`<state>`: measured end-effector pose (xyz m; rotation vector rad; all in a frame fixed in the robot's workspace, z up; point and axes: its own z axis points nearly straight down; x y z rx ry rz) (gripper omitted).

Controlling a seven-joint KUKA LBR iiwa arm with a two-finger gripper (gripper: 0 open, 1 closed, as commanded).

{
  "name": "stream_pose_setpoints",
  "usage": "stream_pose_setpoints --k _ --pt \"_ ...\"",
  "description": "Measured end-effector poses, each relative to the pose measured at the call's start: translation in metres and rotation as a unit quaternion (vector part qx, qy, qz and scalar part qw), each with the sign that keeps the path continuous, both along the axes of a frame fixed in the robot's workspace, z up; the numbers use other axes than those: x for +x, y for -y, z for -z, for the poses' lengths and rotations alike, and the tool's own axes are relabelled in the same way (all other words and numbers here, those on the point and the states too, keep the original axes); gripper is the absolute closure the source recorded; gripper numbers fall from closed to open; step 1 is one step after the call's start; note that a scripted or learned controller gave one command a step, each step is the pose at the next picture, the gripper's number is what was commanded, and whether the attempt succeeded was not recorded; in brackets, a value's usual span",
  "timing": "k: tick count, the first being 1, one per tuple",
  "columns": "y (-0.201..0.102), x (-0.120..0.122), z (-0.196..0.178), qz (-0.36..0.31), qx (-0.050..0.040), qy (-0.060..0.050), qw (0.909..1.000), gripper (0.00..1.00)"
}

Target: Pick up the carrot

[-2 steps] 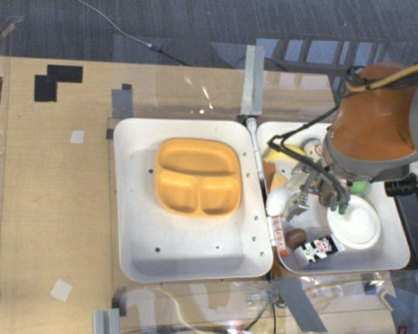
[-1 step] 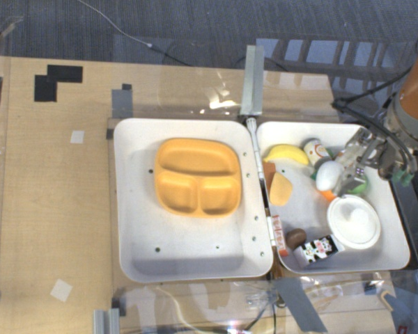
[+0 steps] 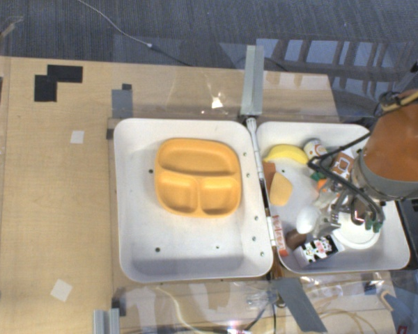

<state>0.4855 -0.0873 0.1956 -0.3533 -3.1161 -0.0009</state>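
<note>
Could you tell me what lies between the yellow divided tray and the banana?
In the camera view, between the yellow tray and the banana lie bare white bin floor and the bins' adjoining rims.

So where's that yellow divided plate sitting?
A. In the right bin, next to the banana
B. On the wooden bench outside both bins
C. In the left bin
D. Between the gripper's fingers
C: the yellow divided plate lies flat in the left bin, while the banana is in the right bin, where the arm works.
</note>
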Motion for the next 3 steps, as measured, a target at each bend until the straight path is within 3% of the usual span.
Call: stream_pose_setpoints --k 1,2,3 --pt "0.002 0.011 0.066 0.095 -0.0014 0.009 0.9955 1.00" --pt "0.080 0.048 -0.084 0.142 -0.0028 0.013 0.9897 1.00" --pt "0.085 0.003 -0.042 0.071 -0.0015 0.006 0.9975 1.00"
